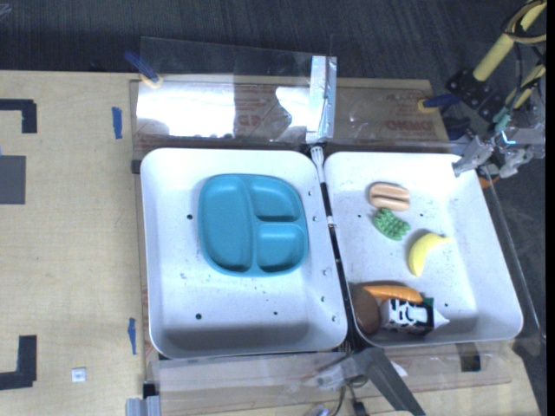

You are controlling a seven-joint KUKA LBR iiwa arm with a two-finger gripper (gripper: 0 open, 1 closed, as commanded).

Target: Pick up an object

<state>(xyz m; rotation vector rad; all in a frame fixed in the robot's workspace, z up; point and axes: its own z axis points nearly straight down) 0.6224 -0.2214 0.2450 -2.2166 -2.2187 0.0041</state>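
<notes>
Risk: the toys in the right bin (486,224) lie close together, so the gripper (496,156) may bump one toy while it goes for another.
Slip: the banana (424,250) is round and smooth and may slide out.
Corner: the black and white toy (408,314) sits by the bin wall, hard to reach.
Gripper: it hangs by the right bin's far right corner, holding nothing I can see. I cannot tell if it is open or closed.
Left bin (165,258): only the blue tray (251,224) lies there.

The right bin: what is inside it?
The right bin holds a hot dog, a green piece, a banana and a carton lying over an orange thing, which is partly covered.
</notes>
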